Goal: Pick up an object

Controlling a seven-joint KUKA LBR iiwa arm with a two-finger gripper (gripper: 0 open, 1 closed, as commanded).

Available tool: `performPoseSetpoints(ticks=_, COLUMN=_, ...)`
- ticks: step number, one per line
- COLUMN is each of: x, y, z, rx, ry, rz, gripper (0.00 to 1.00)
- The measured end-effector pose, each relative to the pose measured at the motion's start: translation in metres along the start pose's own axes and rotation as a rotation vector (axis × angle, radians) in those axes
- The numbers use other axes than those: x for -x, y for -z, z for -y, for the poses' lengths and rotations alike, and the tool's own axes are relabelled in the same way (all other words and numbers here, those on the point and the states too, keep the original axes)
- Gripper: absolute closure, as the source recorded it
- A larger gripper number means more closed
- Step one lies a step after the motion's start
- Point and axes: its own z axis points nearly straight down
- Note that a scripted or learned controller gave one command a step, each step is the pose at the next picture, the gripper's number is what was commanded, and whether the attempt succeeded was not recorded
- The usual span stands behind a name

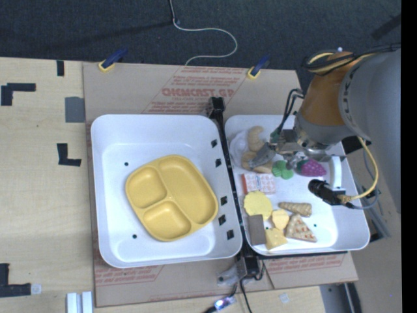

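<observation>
- Jaws (272, 150): low over the far left part of the right bin, among the toy food; whether they are open or closed cannot be told, and no item can be seen gripped between them.
- Table (39, 175): pale wood surface with black marks on its left side, carrying a cardboard sheet (189, 90) with red print under both bins.
- Arm (365, 96): grey, with an orange band above the wrist, reaching in from the right and over the right bin's far edge.
- Left bin (111, 142): shallow, white, holding one item.
- Right bin (345, 233): shallow, white, touching the left bin along a black clipped seam; holds the small items.
- Yellow tray (171, 195): three compartments, lying tilted in the middle of the left bin.
- Pizza slice (301, 229): near corner of the right bin, just beside the cheese wedge (275, 238).
- Brown block (255, 228): against the right bin's left wall, touching the cheese wedge.
- Yellow disc (258, 204): just beyond the brown block.
- Cone (296, 208): tan, lying flat, right of the yellow disc.
- Cracker (259, 183): pale with red marks, between the yellow disc and the jaws.
- Purple grapes (313, 168): beside the wrist, right of a green piece (283, 171).
- Beige pieces (253, 145): far left corner, just left of the jaws.
</observation>
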Motion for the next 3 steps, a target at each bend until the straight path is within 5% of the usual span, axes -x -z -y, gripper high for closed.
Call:
performPoseSetpoints(ticks=1, x=0.000, y=-0.037, z=-0.002, rx=0.011, ry=-0.002, rz=0.002, gripper=0.00)
performPoseSetpoints(ticks=2, x=0.000, y=-0.025, z=-0.003, rx=0.015, ry=0.000, rz=0.005, gripper=1.00)
performPoseSetpoints(ticks=3, x=-0.006, y=0.018, z=-0.002, rx=0.010, ry=-0.001, rz=0.000, gripper=1.00)
